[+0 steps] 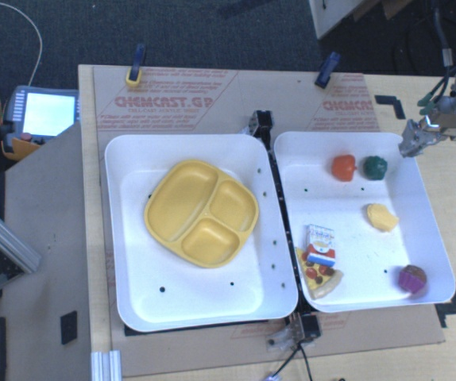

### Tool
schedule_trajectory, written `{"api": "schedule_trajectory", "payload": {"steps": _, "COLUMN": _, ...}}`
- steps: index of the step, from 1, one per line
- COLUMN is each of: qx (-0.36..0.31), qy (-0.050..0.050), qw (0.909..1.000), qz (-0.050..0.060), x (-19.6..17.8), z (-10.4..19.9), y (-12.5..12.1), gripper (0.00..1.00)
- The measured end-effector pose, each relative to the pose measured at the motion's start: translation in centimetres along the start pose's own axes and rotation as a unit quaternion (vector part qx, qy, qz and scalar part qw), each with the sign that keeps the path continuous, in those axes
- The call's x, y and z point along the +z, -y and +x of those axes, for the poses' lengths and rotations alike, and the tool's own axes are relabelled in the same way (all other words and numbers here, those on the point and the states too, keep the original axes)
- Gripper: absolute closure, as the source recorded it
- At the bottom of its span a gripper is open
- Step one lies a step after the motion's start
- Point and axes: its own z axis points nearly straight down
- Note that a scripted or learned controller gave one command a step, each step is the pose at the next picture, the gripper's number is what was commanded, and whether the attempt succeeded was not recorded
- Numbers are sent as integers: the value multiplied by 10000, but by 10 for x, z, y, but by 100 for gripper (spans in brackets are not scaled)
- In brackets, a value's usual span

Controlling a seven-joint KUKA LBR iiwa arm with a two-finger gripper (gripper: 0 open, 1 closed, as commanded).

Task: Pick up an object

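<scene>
above the right bin's [430,205] far corner, gripper [413,144], finger state unclear, near green ball [374,166]

Tool [415,140] at right edge, the arm behind it cropped by the frame; finger spacing too small to resolve; carton [320,246] print illegible

The tool [413,144] is seen at the right edge of the view, carried low on a wrist reaching in from the right, its tip apparently pointed down and leftward.
</scene>
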Motion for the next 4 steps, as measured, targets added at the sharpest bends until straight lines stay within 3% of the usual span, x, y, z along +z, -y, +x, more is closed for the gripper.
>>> {"api": "schedule_trajectory", "payload": {"steps": 1, "qx": -24, "qy": -19, "qw": 10000, "qz": 18, "x": -6, "z": 54, "y": -8, "gripper": 100}}
{"api": "schedule_trajectory", "payload": {"steps": 3, "qx": -22, "qy": -28, "qw": 10000, "qz": 59, "x": 19, "z": 153, "y": -24, "gripper": 100}}
{"api": "schedule_trajectory", "payload": {"steps": 4, "qx": -26, "qy": -27, "qw": 10000, "qz": 33, "x": 12, "z": 209, "y": -25, "gripper": 100}}
